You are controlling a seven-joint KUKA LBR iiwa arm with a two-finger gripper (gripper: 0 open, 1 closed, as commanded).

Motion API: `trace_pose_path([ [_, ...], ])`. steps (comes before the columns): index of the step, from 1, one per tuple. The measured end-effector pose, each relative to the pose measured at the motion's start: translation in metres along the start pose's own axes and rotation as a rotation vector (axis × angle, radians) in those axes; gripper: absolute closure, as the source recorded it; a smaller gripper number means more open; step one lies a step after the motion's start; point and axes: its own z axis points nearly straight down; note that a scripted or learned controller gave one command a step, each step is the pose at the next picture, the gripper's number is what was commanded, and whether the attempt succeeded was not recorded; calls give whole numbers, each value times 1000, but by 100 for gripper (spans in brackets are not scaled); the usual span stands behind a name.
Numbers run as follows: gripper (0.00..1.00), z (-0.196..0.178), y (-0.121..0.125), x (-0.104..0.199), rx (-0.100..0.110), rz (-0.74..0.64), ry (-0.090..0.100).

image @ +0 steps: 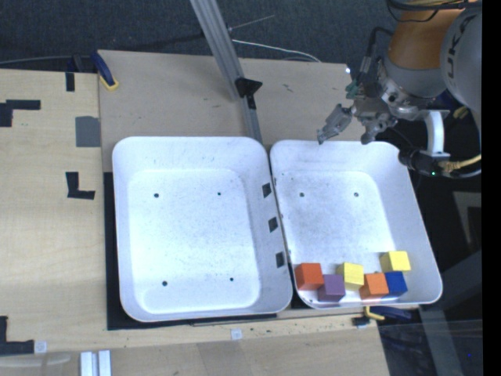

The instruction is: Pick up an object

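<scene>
Several small cubes lie along the near edge of the right bin [407,202]: an orange cube [308,275], a purple cube [334,287], a yellow cube [353,274], another orange cube [376,284], a blue cube [395,283] and a yellow cube [396,261]. My gripper [344,131] hangs above the far rim of the right bin, well away from the cubes. Its two fingers [332,125] are spread apart with nothing between them.
The left bin [125,210] sits beside the right one, joined by black clips [273,224]. A slanted metal bar [221,37] rises behind the bins. A yellow-blue clamp [104,70] rests at the bench's far left corner.
</scene>
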Motion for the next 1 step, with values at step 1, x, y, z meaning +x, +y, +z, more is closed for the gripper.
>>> trace_pose_path([
  [1,0,104,33,-105,7,7,-2],
])
